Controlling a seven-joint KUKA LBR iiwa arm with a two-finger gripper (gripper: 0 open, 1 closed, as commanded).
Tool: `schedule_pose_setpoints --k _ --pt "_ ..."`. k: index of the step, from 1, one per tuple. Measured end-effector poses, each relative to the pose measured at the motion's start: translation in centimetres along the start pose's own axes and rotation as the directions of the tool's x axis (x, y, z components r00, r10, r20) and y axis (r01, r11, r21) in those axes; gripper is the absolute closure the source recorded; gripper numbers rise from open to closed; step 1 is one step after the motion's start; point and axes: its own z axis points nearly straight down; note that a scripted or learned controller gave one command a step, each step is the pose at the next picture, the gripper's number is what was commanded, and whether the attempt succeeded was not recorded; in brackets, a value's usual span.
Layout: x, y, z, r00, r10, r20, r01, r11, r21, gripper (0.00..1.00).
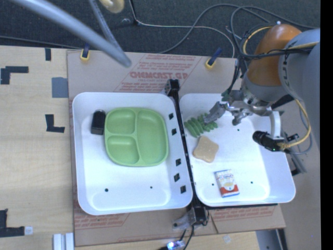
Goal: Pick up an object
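In the right bin [270, 189] lie a green ridged toy [195, 125], a tan bread-shaped piece [206, 149] and a small red and white box [227, 183]. My gripper [225, 116] hangs over the bin's back part, fingers spread apart and open. Its left fingertip [212, 115] sits right at the green ridged toy's upper right end. Nothing is between the fingers. The bread piece lies just below the green toy, and the box rests near the front wall.
The left bin [83, 181] holds a green divided plate [137, 137] with a small black block [98, 122] at its left. A black divider [179, 139] runs between the bins. Cables [283, 139] trail off the wrist over the right bin's right side.
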Motion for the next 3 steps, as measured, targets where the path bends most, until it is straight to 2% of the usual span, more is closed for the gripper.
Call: schedule_pose_setpoints --k 1,2,3 --pt "0.4 0.4 4.6 1.000 -0.001 0.000 0.001 1.000 0.002 0.00" --pt "0.5 0.5 3.3 1.000 -0.002 0.000 0.002 1.000 -0.001 1.00" --pt "0.0 1.0 -1.1 1.000 0.000 0.000 0.000 1.000 -0.006 1.00"
